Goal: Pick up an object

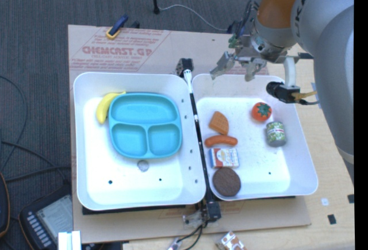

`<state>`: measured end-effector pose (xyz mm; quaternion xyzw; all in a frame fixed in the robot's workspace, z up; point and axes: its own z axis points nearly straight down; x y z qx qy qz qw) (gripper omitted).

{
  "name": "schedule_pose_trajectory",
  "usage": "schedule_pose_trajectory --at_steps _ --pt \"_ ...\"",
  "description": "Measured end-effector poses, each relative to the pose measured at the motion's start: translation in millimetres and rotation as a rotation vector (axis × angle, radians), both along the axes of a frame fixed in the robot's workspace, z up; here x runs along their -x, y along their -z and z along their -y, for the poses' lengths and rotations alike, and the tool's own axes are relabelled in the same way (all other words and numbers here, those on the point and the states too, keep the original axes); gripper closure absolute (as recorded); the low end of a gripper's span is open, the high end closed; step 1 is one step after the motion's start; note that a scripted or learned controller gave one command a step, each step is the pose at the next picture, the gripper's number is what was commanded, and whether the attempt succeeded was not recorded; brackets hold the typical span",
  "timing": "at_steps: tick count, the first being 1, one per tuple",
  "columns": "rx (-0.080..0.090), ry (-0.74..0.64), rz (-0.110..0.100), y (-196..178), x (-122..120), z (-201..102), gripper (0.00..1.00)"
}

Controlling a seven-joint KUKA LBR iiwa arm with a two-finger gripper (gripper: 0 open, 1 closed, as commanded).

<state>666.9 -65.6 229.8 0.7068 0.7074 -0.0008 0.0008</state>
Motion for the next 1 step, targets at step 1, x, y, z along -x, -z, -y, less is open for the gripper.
schedule_pose_trajectory --at_steps 1 --pt "-0.001 0.002 -0.005 118.8 39.0 29.4 0.00"
